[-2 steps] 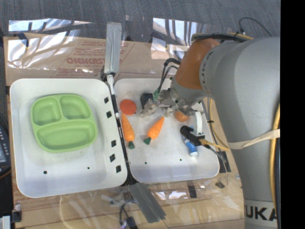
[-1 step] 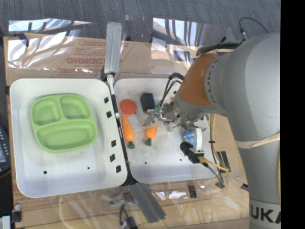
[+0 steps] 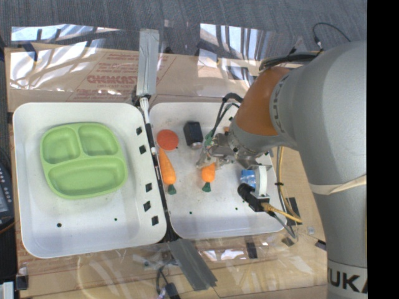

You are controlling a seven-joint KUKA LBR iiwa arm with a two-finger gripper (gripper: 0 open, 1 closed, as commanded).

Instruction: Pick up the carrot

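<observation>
Two carrots lie in the right bin (image 3: pixel 187 229). The longer carrot (image 3: pixel 167 170) lies along the bin's left wall, green end toward the front. A shorter carrot (image 3: pixel 208 174) lies near the bin's middle, with its green tip pointing to the front. My gripper (image 3: pixel 211 156) hangs directly over the shorter carrot's upper end, very close to it or touching it. The wrist and the metal parts hide whether anything is gripped.
A red-orange round piece (image 3: pixel 167 139) and a black block (image 3: pixel 192 132) sit at the back of the right bin. A blue and white item (image 3: pixel 249 178) lies under the wrist. The left bin (image 3: pixel 37 223) holds a green divided plate (image 3: pixel 82 161).
</observation>
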